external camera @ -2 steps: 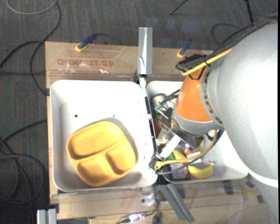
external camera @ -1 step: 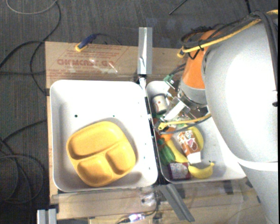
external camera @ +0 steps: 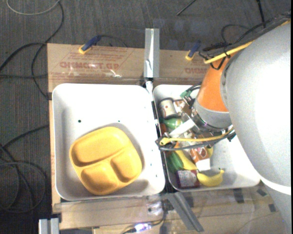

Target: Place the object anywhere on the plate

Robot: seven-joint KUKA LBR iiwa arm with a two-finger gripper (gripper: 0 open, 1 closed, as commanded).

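A yellow plate [external camera: 105, 160] with three compartments lies in the left bin [external camera: 88, 94], towards its front, with nothing on it. My gripper [external camera: 188, 129] is down in the right bin [external camera: 241, 179], over a heap of things near that bin's left wall. The orange wrist band and the grey arm cover most of it. Around it lie a metal can [external camera: 167, 107], a green item [external camera: 172, 123], a banana [external camera: 210, 178], a second yellow piece [external camera: 186, 158] and a red packet [external camera: 185, 178]. Whether anything sits in the gripper is hidden.
The arm's grey body hides the right half of the right bin. A metal post [external camera: 151, 52] stands behind the divide between the bins. Brown cardboard [external camera: 97, 65] with blue clips lies behind the bins, and cables run over the dark floor.
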